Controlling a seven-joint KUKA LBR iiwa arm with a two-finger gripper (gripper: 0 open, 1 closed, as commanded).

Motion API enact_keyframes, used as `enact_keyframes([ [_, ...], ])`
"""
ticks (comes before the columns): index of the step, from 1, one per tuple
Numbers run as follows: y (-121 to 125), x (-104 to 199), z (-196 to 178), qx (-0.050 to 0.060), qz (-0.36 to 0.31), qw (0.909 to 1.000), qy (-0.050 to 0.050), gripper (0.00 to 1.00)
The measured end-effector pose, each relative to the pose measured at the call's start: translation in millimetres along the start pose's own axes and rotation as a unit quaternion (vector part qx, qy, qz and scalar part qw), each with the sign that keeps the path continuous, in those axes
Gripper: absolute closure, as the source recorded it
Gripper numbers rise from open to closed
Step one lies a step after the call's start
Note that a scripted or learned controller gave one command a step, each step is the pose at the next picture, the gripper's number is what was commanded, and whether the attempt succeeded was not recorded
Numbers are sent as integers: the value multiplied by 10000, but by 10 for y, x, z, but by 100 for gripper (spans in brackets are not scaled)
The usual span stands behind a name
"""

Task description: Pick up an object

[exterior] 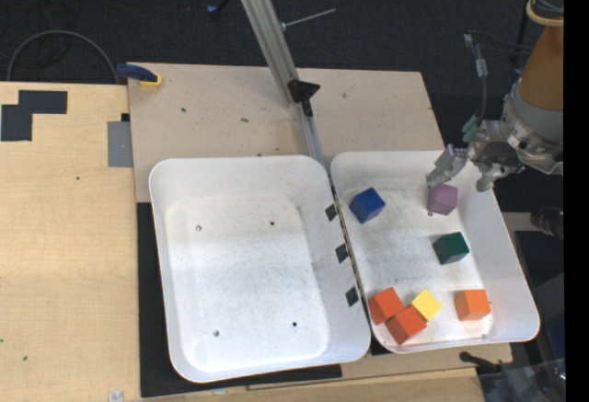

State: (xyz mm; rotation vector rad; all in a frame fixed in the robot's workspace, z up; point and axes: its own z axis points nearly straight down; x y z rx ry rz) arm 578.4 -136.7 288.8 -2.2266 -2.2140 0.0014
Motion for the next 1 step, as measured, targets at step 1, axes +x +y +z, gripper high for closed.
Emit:
enact_keyframes([
  [1,-406,392,-64,14,-49,10000,11,0],
])
